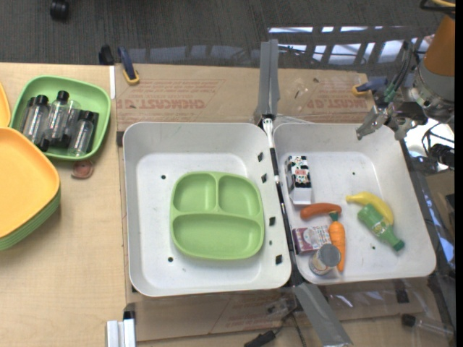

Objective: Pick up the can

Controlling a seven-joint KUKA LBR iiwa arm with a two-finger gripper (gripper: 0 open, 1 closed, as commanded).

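The can (326, 259) has a silvery top and stands in the front left corner of the right bin (405, 266). It touches a carrot (338, 238) and a maroon packet (311, 238). My gripper (383, 124) hangs over the back right corner of that bin, far from the can. Its fingers are spread open with nothing between them.
The right bin also holds a small milk carton (299, 179), a red sausage (320, 210), a banana (372, 204) and a green bottle (382, 225). A green divided plate (216, 216) lies in the left bin (145, 266). A green tray of bottles (61, 118) and yellow plates (25, 194) sit at the left.
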